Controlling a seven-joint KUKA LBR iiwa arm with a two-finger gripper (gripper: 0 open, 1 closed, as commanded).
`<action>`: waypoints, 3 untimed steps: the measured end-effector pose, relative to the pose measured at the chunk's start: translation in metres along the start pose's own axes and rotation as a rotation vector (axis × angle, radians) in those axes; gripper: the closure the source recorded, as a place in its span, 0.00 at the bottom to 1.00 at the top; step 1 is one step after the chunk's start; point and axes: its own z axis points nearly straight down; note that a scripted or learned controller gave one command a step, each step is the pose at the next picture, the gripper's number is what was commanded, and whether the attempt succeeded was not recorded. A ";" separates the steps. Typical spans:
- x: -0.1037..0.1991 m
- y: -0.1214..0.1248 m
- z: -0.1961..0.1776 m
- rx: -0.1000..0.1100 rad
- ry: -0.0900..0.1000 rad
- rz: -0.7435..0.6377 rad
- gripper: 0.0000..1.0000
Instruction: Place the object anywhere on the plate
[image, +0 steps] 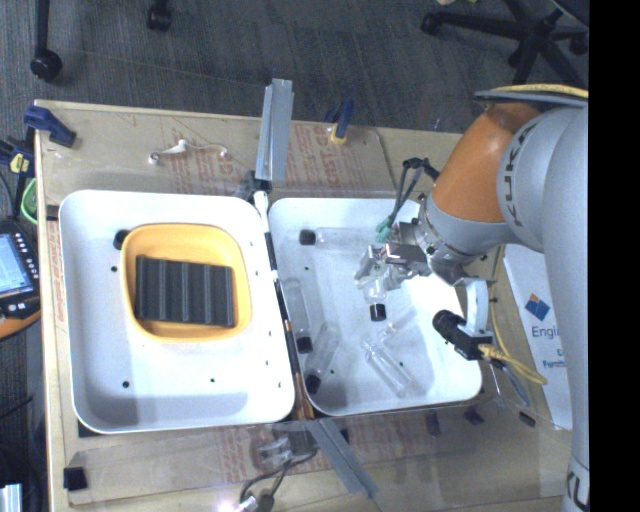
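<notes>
Camera view, arm: grey arm (540, 200) with orange band reaches in from the right over the right bin (450, 385).
Gripper: gripper (385, 265) hangs over the upper middle of the right bin; whether it is open, closed or carrying anything, I cannot tell, glare and clear plastic confuse that spot.
Object, location: several clear plastic pieces lie in the right bin; the likeliest target is a transparent item (388, 362) on the bin floor below the gripper, apart from it. Another clear piece (325, 345) lies near the bin's left wall. A small dark bit (377, 312) sits between gripper and transparent item.
Plate: yellow plate (185, 245) sits in the left bin (90, 330), carrying a dark ribbed block (185, 290) across its middle.
Handling, judgement: the item looks light, rigid and thin-walled; smooth plastic is probably slippery and may skid or pop out of a pinch. Best hold appears to be across its narrow width near the middle, not at an end.
Placement, judgement: free plate rim around the block is narrow; the object may come to rest on the block.
Surface: glossy white bins, shallow walls, low contrast against clear plastic.
Room: wooden bench (150, 130) with clamps and tape; grey carpet and chair castors beyond; a handheld screen unit (15, 275) at the left edge.
</notes>
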 end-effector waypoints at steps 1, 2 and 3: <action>0.058 0.033 -0.070 0.000 -0.001 0.043 1.00; 0.137 0.055 -0.010 0.003 -0.001 -0.102 1.00; 0.137 0.055 -0.010 0.002 -0.001 -0.102 0.00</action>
